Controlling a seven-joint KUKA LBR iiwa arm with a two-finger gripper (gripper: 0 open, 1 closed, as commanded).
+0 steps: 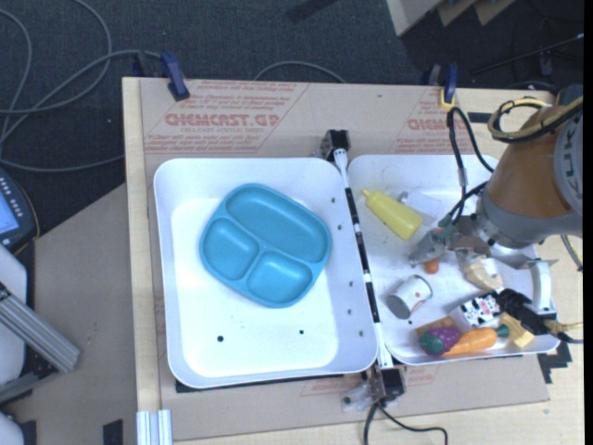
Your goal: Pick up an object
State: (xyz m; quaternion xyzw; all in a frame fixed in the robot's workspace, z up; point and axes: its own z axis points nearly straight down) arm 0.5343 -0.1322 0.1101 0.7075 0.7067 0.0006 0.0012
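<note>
- While the gripper (434,241) hangs low in the right bin (389,170), whether its fingers are spread or closed cannot be told; nothing visibly sits between them.
- Likely target: the small orange piece (431,266) just below the gripper, on the bin floor; a straight descent centred over it would suit best.
- Nearby: yellow bottle (393,212) just to the upper left, white cup (409,295) below.
- Clustered at the bin's lower edge: carrot (473,342), purple-green toy (435,341), black-and-white block (479,311).
- Left bin (185,341) holds a blue divided plate (266,244), well apart.
</note>
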